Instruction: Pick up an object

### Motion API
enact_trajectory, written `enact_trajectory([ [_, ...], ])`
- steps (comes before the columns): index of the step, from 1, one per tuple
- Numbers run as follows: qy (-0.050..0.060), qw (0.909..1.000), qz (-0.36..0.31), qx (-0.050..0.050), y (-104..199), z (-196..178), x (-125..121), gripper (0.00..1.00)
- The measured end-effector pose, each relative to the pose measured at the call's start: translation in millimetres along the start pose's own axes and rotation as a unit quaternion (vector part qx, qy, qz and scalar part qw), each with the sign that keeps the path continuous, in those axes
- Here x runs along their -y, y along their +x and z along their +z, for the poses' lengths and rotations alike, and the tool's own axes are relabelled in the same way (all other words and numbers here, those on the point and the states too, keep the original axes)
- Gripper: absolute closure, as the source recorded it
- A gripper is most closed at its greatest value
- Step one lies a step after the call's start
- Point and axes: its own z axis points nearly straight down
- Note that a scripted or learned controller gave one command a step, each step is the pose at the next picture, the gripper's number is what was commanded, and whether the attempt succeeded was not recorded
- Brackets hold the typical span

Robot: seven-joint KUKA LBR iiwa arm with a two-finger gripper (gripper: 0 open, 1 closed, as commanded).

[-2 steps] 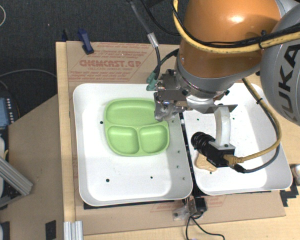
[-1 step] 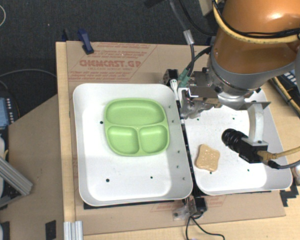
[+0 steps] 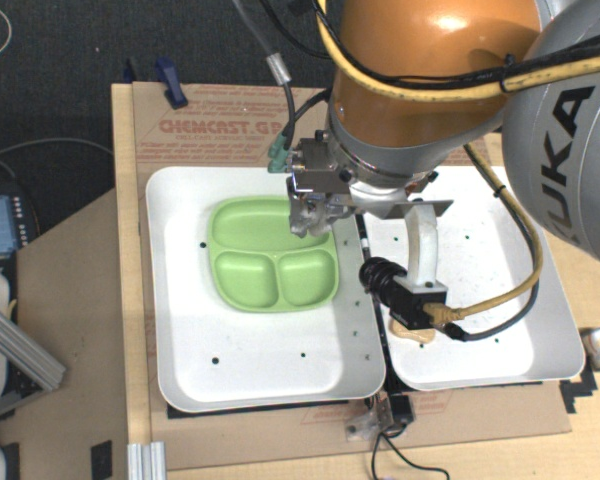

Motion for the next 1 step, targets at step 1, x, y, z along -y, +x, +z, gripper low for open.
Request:
enact_trajectory([
  [1, 0.004, 1.0, 0.007, 0.002, -52.7, 19.5, 0.5, 1.0],
])
